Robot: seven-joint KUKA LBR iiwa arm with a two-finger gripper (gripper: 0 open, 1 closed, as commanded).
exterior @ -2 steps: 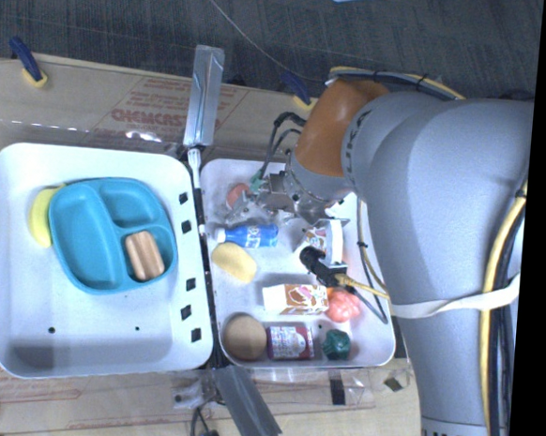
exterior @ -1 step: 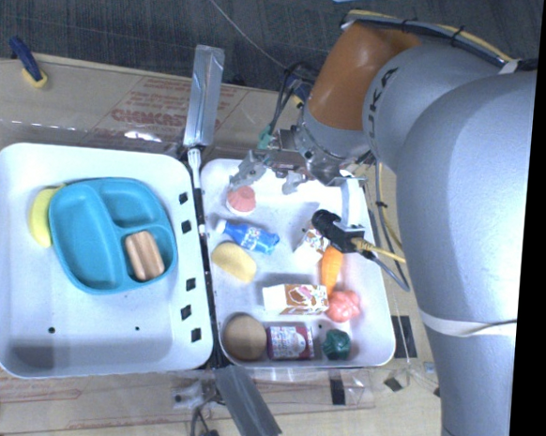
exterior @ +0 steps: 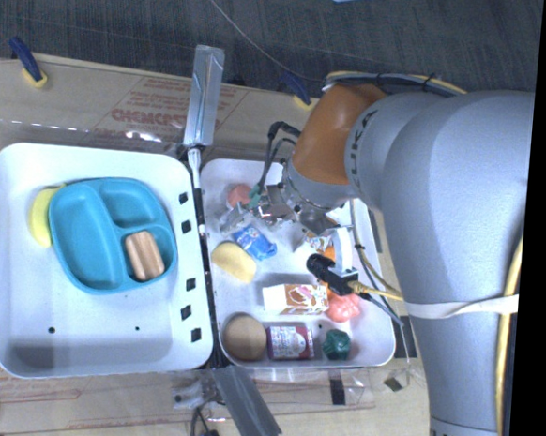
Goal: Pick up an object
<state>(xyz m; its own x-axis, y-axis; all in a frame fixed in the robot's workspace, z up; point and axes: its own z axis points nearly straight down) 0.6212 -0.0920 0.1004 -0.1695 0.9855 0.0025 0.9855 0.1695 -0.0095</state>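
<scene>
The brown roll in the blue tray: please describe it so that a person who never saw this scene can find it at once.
Look at the left bin, which holds a blue tray with compartments. The roll lies in the tray's lower right compartment. It is the one tan-brown oblong thing in that tray; its nearest neighbour is a yellow thing sticking out beyond the tray's left edge.

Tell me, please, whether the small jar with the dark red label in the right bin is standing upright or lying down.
Lying down. The jar rests on its side along the right bin's near wall, between a brown ball and a green object.
</scene>
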